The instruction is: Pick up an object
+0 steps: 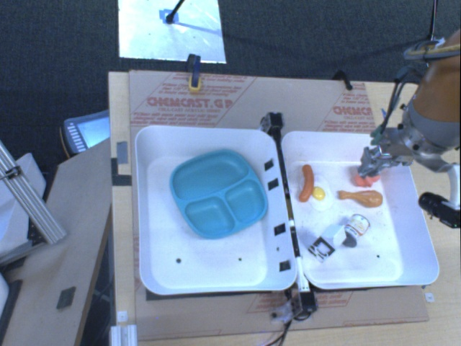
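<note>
The right bin [414, 265] holds several small toy foods. A small red item [368, 181] lies near the bin's far right, and my gripper [372, 167] hangs right over it, covering its top part. Just in front of it lies a tan chicken drumstick [362, 197]. An orange sausage [307, 182] and a fried egg [320, 195] lie at the bin's left. A small white can [356, 226] and a black-and-white piece [321, 248] sit nearer the front. Nothing shows held in the gripper.
The left bin [148, 222] carries a blue divided plate [218, 192]. A black divider with clips [282, 193] runs between the bins. The arm's grey body and orange band [439, 99] come in from the upper right. A black part [441, 207] juts over the right rim.
</note>
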Action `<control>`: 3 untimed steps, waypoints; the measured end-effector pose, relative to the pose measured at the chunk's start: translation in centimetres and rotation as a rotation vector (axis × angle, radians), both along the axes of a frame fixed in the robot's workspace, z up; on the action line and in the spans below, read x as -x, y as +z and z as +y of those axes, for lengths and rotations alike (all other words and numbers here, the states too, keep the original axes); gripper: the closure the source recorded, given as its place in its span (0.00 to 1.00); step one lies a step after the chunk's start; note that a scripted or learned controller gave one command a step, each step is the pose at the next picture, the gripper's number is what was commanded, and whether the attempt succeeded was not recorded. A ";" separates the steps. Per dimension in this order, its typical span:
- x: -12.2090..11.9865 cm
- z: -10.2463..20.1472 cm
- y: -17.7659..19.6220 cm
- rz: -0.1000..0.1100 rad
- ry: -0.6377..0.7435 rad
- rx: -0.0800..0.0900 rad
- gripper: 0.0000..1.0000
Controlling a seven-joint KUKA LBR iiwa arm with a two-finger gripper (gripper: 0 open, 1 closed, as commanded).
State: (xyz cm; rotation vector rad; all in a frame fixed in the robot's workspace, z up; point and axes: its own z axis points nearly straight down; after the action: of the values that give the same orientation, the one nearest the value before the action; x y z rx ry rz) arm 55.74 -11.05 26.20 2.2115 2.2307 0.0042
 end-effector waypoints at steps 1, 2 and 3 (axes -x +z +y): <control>0.3 4.5 -0.6 0.000 0.001 0.000 1.00; -0.3 9.5 -2.1 0.002 0.000 0.000 1.00; -0.2 14.8 -3.5 0.003 0.001 -0.001 1.00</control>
State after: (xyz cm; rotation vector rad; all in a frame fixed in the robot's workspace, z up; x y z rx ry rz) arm 55.96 3.75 22.71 2.2119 2.2336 0.0022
